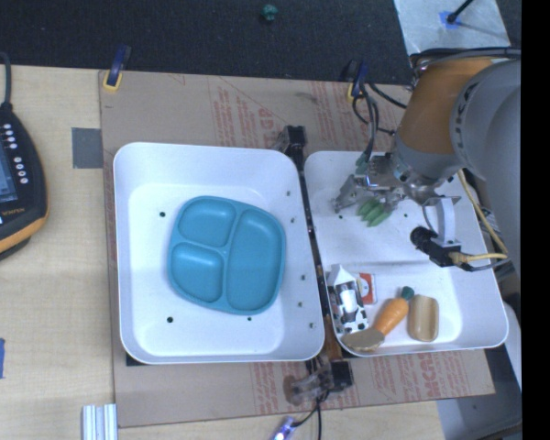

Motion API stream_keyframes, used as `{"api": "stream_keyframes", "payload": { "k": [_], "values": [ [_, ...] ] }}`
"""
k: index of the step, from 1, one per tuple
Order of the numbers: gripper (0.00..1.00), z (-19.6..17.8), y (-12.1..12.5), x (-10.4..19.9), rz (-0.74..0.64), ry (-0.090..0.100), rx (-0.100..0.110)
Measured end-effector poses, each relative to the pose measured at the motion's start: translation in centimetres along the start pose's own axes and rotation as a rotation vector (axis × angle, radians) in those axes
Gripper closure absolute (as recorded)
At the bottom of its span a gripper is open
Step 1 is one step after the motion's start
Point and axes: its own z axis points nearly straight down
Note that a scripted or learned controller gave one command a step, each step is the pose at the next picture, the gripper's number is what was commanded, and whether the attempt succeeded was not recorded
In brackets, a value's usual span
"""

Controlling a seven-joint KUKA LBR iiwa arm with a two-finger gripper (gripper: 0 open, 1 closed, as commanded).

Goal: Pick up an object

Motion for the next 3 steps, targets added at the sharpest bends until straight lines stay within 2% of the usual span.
{"api": "stream_keyframes", "payload": {
  "k": [1,2,3],
  "values": [
    [0.00,1.7,2.4,-3.2,0.003,0.002,-0.001],
    [0.00,0.7,2.4,0.7,0.000,0.003,0.001],
    [0.00,1.6,1.1,-1.5,0.000,0.001,-0.001]
  ]
}}
